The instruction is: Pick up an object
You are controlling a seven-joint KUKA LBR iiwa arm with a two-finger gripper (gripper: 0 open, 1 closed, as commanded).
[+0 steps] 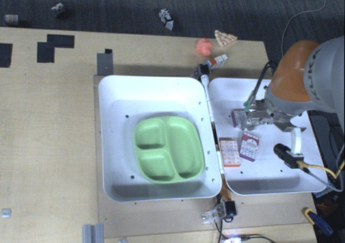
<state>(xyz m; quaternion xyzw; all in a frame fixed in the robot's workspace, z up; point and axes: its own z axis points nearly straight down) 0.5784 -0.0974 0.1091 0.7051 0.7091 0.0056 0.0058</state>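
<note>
The small purple-and-white packet (249,147) is lying flat on the floor of the right bin (269,185), touching or just overlapping a pink printed card (229,153) on its left. I am reading it as light, thin and slightly flexible, likely slick-faced, so I am planning to pinch it across its short edges rather than press down on its face. The gripper (249,119) is hovering just above it, nearer the bin's back wall; I cannot tell how far its jaws are parted, and I am seeing nothing held.
</note>
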